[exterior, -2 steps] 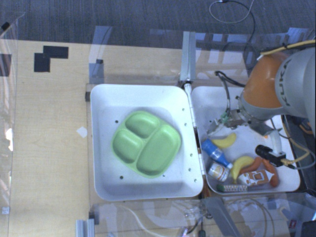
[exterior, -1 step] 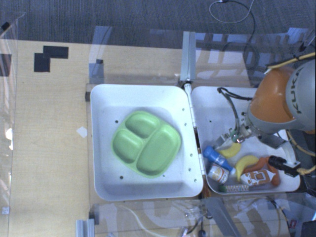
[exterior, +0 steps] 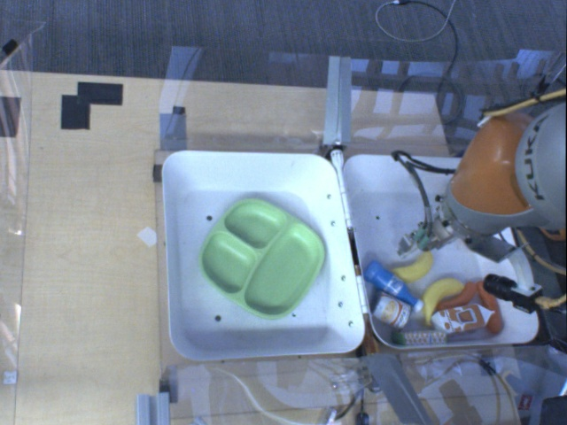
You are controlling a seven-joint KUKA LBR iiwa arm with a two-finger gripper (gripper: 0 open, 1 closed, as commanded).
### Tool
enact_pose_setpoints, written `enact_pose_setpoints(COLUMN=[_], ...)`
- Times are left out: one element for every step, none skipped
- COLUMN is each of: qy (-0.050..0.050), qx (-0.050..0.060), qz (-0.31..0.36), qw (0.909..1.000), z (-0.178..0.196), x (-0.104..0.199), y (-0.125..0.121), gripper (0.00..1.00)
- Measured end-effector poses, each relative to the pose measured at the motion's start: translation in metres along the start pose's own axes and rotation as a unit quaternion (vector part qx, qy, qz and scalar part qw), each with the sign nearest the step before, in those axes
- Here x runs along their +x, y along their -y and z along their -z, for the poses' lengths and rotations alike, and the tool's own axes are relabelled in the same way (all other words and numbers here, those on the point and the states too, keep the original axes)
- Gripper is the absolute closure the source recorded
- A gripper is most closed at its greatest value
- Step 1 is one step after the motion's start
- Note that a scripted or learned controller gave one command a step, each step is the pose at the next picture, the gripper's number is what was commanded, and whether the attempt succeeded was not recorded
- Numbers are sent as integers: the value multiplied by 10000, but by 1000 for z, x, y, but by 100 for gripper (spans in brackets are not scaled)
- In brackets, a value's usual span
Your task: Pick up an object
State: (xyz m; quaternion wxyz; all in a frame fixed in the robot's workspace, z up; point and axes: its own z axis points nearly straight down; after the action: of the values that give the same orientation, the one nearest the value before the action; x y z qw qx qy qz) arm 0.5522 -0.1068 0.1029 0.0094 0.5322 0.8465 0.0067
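Item: end effector (exterior: 423, 237), in right bin (exterior: 376, 193); I cannot tell its grip state. Target: yellow banana (exterior: 415, 267) just beside it at five o'clock, long axis two-to-eight o'clock.

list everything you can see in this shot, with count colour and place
bins: 2, white, side by side on the bench
divided plate: 1, green, in the left bin
bananas: 2, yellow, in the right bin, one under the gripper
bottle: 1, blue, right bin near the divider
can: 1, pale label, right bin's front edge
orange packet: 1, right bin's front corner
arm: 1, grey and orange, over the right bin
gripper: 1, low over the right bin
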Motion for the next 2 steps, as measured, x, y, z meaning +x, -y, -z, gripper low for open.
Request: enact_pose_setpoints(qy=[-21,-4], qx=[81,93], qz=[-1530,-2855], qw=[9882,9583], z=[83,99], x=[76,58], y=[-9,36], gripper=[100,100])
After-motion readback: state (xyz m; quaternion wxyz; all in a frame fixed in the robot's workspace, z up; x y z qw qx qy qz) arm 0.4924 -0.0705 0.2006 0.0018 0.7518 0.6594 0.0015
